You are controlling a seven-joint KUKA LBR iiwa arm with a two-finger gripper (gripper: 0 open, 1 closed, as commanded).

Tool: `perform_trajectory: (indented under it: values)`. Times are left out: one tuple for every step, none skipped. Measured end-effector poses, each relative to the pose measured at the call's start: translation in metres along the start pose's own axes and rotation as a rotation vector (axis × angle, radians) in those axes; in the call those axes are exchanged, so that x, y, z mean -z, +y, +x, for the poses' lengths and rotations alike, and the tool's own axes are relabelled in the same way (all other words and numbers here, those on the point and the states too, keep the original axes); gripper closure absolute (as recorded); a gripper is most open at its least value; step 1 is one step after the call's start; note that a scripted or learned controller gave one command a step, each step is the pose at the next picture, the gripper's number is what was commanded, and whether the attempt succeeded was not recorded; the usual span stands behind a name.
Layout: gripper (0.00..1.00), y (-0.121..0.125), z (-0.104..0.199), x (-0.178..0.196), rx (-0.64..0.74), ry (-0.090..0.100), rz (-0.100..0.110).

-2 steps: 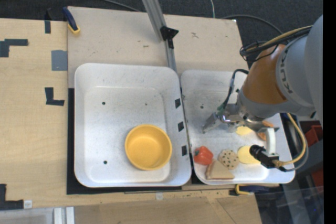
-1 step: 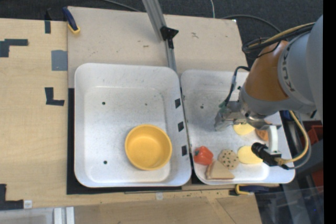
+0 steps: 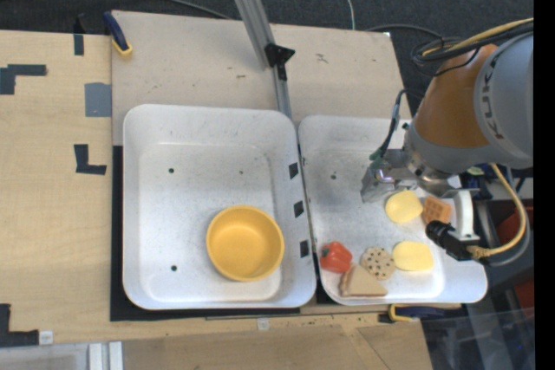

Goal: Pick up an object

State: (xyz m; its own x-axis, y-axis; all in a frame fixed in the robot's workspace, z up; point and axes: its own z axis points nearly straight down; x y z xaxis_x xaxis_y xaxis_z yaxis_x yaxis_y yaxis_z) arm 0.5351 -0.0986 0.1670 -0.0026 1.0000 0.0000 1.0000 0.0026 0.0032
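The right bin [image 3: 342,152] holds several small items near its front right: a pale yellow round piece [image 3: 403,207], a second yellow round piece [image 3: 413,256], an orange-brown block [image 3: 437,210], a speckled cookie [image 3: 375,262], a tan wedge [image 3: 360,283] and a red piece [image 3: 336,256]. My gripper [image 3: 378,185] hangs low over the right bin, just left of the upper yellow piece. The arm's orange band and wrist cover most of it. Nothing shows between its fingers.
A yellow bowl [image 3: 245,243] sits in the left bin [image 3: 156,152] toward its front right. A grey pole [image 3: 251,0] slants down to the divider between the bins. Cables trail behind and to the right of the bench.
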Motion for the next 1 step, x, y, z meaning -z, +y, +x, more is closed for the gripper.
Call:
perform_trajectory:
  values:
    - [1.0, -0.003, 0.001, 0.062, -0.001, -0.001, -0.002]
